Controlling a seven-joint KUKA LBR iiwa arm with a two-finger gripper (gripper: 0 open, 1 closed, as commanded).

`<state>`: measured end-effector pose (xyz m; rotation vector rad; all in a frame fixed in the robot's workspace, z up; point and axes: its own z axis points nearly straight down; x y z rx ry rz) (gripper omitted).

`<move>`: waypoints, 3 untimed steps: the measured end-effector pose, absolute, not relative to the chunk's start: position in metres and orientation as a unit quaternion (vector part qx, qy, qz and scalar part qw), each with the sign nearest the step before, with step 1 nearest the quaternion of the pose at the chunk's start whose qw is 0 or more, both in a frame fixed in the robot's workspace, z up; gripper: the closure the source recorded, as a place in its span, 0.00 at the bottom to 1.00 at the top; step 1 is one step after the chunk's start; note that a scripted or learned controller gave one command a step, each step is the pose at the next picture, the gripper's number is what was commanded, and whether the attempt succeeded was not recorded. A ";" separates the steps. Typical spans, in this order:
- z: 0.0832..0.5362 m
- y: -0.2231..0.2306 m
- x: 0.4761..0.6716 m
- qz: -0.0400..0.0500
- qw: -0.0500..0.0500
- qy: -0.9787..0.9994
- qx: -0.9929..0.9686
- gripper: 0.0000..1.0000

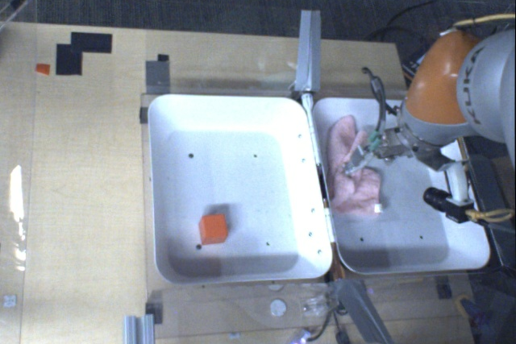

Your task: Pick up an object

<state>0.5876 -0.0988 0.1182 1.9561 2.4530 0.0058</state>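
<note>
The pink cloth (352, 167) is lying crumpled against the left wall of the right bin (419, 250), and the gripper (360, 159) is hanging right over its upper middle. Whether the tool is apart, together or clamped on fabric, I cannot tell; the tips are blurring into the folds. Judging from this, the risk is pinching only a thin fold, so the soft cloth could be slipping free on the lift, or the tips could be scraping the nearby wall. The orange block (214, 229) is sitting in the left bin (230, 121), well apart.
</note>
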 end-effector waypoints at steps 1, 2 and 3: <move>0.099 -0.105 0.573 0.010 0.015 0.800 0.599 0.00; 0.098 -0.102 0.581 0.007 0.012 0.806 0.591 0.00; 0.097 -0.113 0.671 0.003 0.003 0.806 0.592 0.00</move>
